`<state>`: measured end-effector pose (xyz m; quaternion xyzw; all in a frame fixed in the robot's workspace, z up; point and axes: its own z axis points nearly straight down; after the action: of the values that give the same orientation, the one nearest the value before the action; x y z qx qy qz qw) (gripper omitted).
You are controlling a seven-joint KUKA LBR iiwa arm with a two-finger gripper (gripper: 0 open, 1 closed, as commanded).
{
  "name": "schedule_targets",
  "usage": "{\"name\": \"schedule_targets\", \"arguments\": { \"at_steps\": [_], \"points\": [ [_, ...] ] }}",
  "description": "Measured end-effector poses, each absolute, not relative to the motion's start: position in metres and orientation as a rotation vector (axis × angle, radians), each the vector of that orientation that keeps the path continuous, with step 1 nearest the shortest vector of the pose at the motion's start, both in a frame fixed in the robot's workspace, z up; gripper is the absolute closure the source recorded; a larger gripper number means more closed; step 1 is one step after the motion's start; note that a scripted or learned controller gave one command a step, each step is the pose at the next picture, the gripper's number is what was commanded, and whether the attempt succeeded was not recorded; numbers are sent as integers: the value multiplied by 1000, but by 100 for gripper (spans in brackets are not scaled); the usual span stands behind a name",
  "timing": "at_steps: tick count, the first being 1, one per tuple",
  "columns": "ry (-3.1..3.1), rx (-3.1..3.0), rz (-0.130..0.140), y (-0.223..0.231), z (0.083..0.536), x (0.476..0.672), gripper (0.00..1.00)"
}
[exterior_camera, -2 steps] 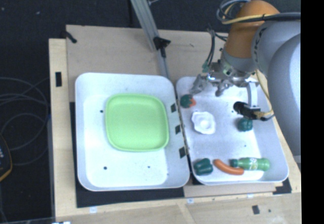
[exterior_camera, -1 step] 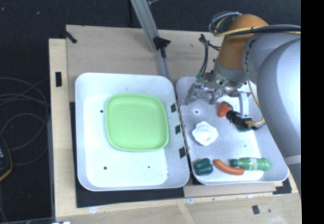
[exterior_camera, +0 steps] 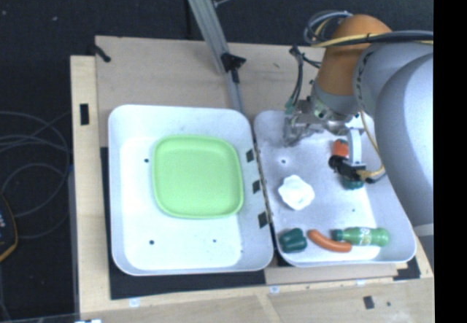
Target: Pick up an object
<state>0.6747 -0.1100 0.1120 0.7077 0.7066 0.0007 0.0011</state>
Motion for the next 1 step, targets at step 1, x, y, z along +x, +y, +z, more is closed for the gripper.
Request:
{"name": "schedule_targets", "arguments": {
  "at_steps": [1],
  "points": [
    [2217, 2219, 7, -109, 175, 673, 100]
  ]
}}
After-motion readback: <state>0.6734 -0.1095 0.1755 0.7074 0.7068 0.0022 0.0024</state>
